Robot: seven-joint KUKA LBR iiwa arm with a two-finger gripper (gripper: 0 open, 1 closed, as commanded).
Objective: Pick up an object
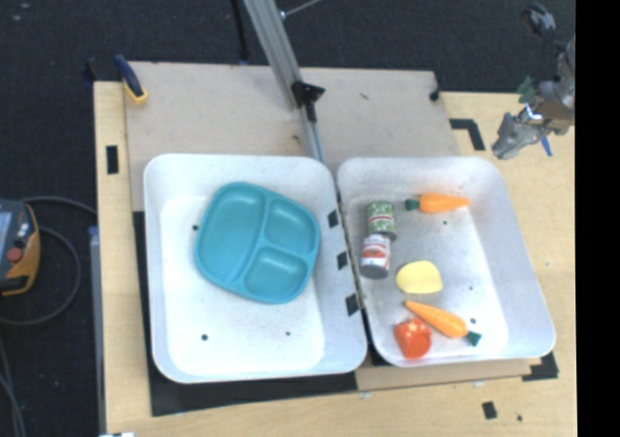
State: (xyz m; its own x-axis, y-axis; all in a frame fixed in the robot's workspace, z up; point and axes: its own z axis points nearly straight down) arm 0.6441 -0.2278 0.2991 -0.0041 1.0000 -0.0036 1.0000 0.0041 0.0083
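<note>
The pincer (513, 135) hangs over the bench (387, 106), outside the upper right corner of the right shallow white bin (513, 232); whether it is clenched or released I cannot tell. In that bin lie 2 orange plastic carrots, 1 near the top (441, 202) and 1 near the bottom (438, 320), a small labelled can (378, 238), a yellow rounded fruit (418, 278) and a red pepper-like piece (413, 339). The left white bin (174, 328) holds a teal plastic compartment plate (258, 242).
</note>
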